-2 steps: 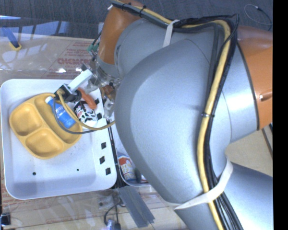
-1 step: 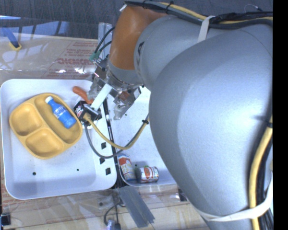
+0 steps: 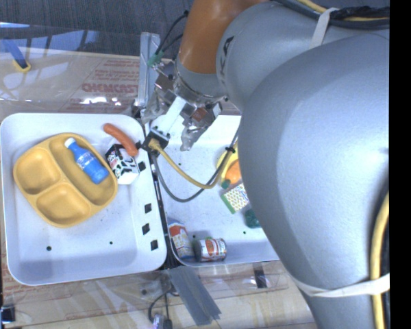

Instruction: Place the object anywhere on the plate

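Two glossy white bins [image 3: 27, 252] are sat on a wood-look bench [image 3: 89, 300], a smooth yellow plate [image 3: 48, 184] with a bottle [image 3: 87, 160] is kept left, and the gripper [image 3: 181, 132] is seen open, nothing gripped.

We see a blue bottle [image 3: 88, 161] lying in the yellow plate [image 3: 51, 197] in the left bin [image 3: 68, 259]. A hot dog [image 3: 120, 138] and carton [image 3: 122, 163] lie just beside the plate. The gripper [image 3: 181, 125] hangs over the bins' shared edge.
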`<state>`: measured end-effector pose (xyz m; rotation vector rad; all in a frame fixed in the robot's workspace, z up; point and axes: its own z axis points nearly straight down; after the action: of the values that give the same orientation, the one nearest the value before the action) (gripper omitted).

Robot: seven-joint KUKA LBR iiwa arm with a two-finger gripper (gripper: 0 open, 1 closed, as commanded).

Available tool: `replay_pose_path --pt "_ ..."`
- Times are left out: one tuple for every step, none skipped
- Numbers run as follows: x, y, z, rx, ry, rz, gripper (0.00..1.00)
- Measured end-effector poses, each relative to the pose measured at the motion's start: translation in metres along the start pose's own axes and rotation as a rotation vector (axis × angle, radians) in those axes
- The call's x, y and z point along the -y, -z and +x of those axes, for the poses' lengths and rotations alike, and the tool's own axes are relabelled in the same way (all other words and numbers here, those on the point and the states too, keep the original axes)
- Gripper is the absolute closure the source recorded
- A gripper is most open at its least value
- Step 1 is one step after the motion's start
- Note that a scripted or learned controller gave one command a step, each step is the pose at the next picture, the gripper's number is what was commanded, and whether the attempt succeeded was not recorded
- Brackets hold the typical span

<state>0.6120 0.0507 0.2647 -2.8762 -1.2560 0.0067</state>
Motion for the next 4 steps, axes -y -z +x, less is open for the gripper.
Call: replay_pose_path --pt "-0.028 0.125 0.023 -0.002 0.07 -0.002 0.0" --pt "-0.091 0.041 -0.048 0.002 0.033 0.001 0.0" --pt "-0.095 0.005 -0.077 0.001 -0.162 0.003 0.0" --pt "-0.101 0.04 -0.15 0.0 0.113 0.001 0.0"
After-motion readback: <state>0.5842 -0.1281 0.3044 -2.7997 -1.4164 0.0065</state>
